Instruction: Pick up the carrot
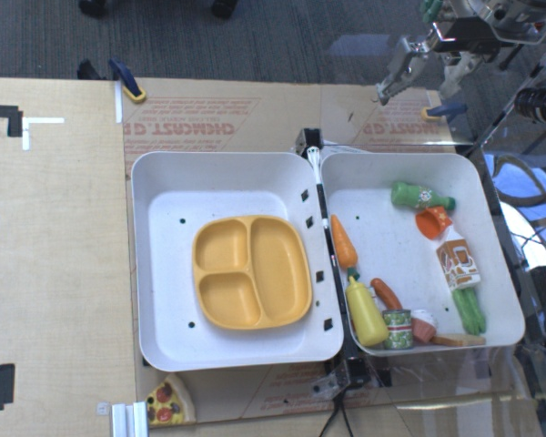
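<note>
The carrot (343, 242) is a small orange cone lying in the right bin (491, 235), close against that bin's left wall and pointing away from me. My gripper (417, 84) hangs high above the bench beyond the right bin's far edge, well away from the carrot. Its two fingers (388, 85) are spread apart and open, with nothing between them.
Sharing the right bin are a green bottle (421, 196), an orange piece (434, 222), a printed packet (457, 264), a green vegetable (470, 309), a yellow squeeze bottle (365, 312), a sausage (386, 293) and a green can (398, 329). The left bin (155, 244) holds a yellow divided plate (252, 271).
</note>
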### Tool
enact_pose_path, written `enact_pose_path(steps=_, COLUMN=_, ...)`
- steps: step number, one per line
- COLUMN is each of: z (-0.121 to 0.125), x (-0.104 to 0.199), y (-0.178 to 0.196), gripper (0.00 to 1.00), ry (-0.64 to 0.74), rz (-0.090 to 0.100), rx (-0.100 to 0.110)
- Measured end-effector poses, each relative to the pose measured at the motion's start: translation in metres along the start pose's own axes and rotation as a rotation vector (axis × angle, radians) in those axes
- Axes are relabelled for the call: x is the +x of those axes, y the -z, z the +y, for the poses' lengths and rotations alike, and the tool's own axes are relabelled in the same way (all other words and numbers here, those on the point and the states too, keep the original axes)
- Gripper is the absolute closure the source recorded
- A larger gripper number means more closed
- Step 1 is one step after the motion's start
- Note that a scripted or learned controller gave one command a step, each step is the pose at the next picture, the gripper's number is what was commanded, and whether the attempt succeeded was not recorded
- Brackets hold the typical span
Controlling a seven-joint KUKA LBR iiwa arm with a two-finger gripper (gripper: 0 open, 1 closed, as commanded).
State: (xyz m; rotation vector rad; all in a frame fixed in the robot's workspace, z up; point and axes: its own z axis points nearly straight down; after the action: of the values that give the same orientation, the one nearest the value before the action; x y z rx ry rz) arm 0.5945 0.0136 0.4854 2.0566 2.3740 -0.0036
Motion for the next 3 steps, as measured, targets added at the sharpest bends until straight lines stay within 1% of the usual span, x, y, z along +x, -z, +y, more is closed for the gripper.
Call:
enact_pose_path(steps=1, z=0.056, x=0.076, y=0.016, gripper=0.00, ry=0.146, rz=0.001, rx=0.000)
enact_pose_path(steps=2, z=0.086, x=0.139, y=-0.004, gripper=0.00, ry=0.192, rz=0.001, rx=0.000)
enact_pose_path(steps=3, z=0.087, x=0.139, y=0.004, gripper=1.00, ry=0.193, rz=-0.001, rx=0.001)
